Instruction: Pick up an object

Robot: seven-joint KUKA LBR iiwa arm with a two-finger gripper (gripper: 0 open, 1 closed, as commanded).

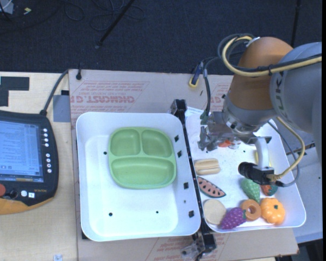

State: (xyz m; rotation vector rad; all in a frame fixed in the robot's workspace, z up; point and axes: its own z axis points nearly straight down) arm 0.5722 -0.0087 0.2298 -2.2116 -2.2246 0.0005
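Camera view, looking down at a slant, has the two white bins side by side on the bench [125,91], and I'll take the green divided plate [142,157] as my marker. It lies alone in the left bin [92,200], near that bin's middle.

To the right of the plate, across the black divider, the right bin [299,213] holds the toy food. Nearest the plate is a tan bread roll [207,167], and just below it a watermelon slice [211,187]. Further down sits a pale round cookie [213,209], touching a bunch of purple grapes [233,218]. Beside the grapes is a small doughnut [250,209], then an orange pumpkin [272,210] at the far right. A green vegetable [251,189] lies just above the doughnut.

The arm [282,86] comes in from the right, well beyond the plate, and its gripper [213,137] hangs low over the upper part of the right bin, just above the bread roll. Something reddish shows beside it, but I cannot tell whether the gripper is released or clenched.

Left of the plate, off the bins, a control pendant [19,156] rests on the bench.
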